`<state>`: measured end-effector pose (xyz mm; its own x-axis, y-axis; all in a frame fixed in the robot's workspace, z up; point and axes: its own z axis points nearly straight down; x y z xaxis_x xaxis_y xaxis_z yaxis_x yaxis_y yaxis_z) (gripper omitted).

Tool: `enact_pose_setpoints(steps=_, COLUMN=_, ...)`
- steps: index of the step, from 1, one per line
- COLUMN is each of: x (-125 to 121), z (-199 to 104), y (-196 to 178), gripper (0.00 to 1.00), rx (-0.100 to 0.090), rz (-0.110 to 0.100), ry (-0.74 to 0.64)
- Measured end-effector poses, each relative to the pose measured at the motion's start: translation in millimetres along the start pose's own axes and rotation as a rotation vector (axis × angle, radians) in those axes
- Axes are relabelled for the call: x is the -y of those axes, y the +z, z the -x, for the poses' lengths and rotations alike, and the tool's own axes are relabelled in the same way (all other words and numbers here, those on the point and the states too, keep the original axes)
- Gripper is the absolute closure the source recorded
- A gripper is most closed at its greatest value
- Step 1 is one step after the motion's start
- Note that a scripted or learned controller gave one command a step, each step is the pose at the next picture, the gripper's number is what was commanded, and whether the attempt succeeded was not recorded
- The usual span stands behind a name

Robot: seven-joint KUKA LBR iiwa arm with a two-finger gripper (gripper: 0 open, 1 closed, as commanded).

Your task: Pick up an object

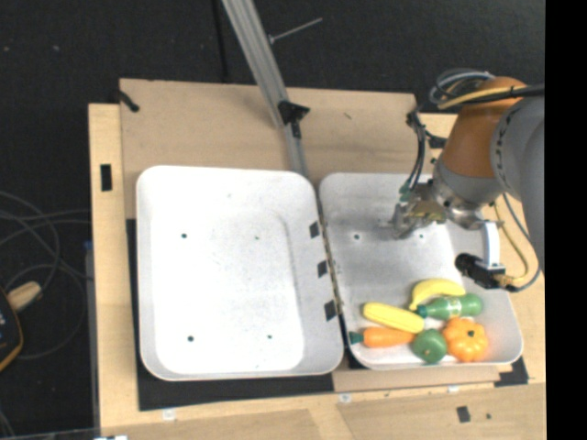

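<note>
The table [367,126] carried two white bins; the left bin [225,269] was bare, and the right bin [376,246] held the toy food in its near corner. My claw [410,216] hung over the far part, apart from the yellow corn [393,316], whose long axis ran roughly left-right, nearer the camera. I could not tell if my claw was spread.

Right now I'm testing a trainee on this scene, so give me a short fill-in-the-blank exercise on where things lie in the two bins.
1. The toy fruit and vegetables are piled in the ____ bin as the camera view shows it.
2. The gripper hangs over that bin's ____ half, away from the pile.
3. The orange pumpkin lies in the bin's near-____ corner.
4. The carrot lies just below the yellow ____.

Missing words: right; far; right; corn
</note>
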<state>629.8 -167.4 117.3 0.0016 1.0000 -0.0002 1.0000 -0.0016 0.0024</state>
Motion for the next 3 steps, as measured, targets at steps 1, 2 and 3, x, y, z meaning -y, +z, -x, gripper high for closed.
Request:
enact_pose_setpoints(steps=1, x=-3.8, z=-2.0, y=-43.3, gripper=1.00, rx=0.000, rz=0.002, ry=-0.001)
enact_pose_setpoints(steps=2, x=-7.5, z=0.2, y=-86.5, gripper=1.00, rx=0.000, rz=0.002, ry=-0.001)
enact_pose_setpoints(steps=3, x=-13.9, z=-2.4, y=-147.7, gripper=1.00, rx=0.001, rz=0.004, ry=-0.002)
